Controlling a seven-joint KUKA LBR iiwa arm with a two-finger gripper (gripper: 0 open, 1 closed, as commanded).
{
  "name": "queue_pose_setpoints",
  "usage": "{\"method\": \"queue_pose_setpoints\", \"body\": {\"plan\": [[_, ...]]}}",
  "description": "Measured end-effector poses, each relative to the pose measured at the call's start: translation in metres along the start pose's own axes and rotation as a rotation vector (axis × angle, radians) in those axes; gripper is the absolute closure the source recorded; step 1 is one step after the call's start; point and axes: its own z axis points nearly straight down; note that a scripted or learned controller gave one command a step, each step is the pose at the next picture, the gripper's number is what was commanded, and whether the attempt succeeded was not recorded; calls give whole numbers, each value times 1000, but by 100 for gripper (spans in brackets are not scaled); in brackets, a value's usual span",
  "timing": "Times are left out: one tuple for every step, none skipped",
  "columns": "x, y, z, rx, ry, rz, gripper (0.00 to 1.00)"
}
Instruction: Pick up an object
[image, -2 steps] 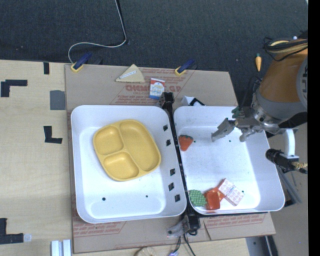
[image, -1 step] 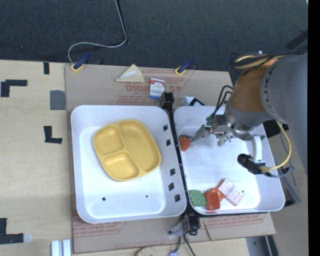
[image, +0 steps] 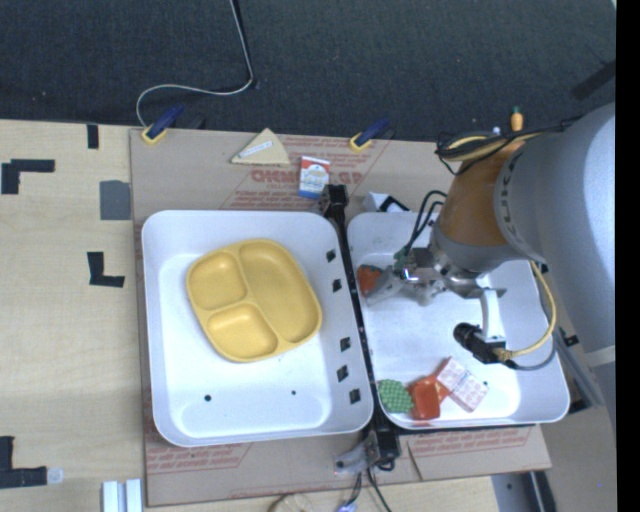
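A small orange-red object (image: 369, 277) lay at the left side of the right bin (image: 540, 400), near the divider, touching or just beside the gripper (image: 385, 285). Nothing could be told of the gripper's grip. A green piece (image: 394, 396), a red piece (image: 427, 398) and a checked packet (image: 462, 383) lay near the bin's front edge. The left bin (image: 170, 400) held a yellow divided plate (image: 253, 298).
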Motion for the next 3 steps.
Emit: {"method": "queue_pose_setpoints", "body": {"plan": [[-2, 61, 1, -2, -1, -1, 0], [-3, 75, 1, -1, 0, -2, 0], [-3, 74, -9, 0, -2, -3, 100]]}}
